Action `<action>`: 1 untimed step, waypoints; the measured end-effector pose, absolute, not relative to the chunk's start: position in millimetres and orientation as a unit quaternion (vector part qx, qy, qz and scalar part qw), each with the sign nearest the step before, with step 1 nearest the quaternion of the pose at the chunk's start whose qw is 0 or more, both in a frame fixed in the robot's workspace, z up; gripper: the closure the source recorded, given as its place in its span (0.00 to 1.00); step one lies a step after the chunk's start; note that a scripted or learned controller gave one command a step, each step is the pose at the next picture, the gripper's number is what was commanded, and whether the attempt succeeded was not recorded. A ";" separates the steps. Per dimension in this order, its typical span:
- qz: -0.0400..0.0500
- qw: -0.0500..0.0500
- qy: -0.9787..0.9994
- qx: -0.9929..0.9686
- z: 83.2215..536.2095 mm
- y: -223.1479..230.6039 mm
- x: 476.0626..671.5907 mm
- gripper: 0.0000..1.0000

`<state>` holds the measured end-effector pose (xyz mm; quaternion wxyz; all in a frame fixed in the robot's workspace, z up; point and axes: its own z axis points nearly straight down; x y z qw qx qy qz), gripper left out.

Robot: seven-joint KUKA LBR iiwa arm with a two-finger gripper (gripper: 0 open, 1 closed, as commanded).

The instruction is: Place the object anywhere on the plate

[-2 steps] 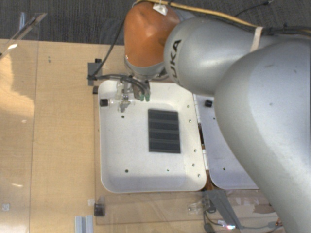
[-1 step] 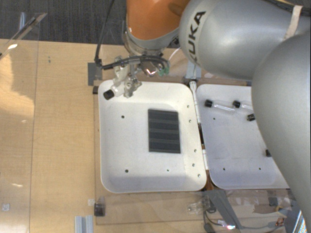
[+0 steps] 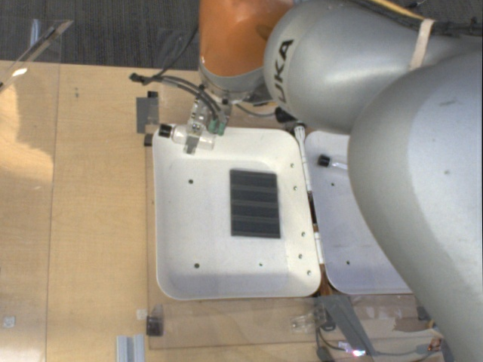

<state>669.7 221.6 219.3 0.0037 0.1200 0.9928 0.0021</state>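
Note:
A dark grey ribbed rectangular slab (image 3: 255,203) lies flat near the middle of the left white bin (image 3: 181,232). My gripper (image 3: 198,136) hangs below the orange wrist band (image 3: 234,29), over the bin's far left corner, well up and left of the slab. A small green part (image 3: 218,127) sits on the gripper's side. The gripper end is small and pale against the bin rim, and I make out nothing between its tips.
The grey arm (image 3: 392,111) covers most of the right bin (image 3: 339,225). A small black piece (image 3: 323,161) lies near that bin's far left corner. A black bracket (image 3: 147,114) stands on the wooden bench (image 3: 75,202) by the left bin's far corner.

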 end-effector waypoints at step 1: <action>-0.004 0.003 0.945 0.328 97.0 224.0 655.3 1.00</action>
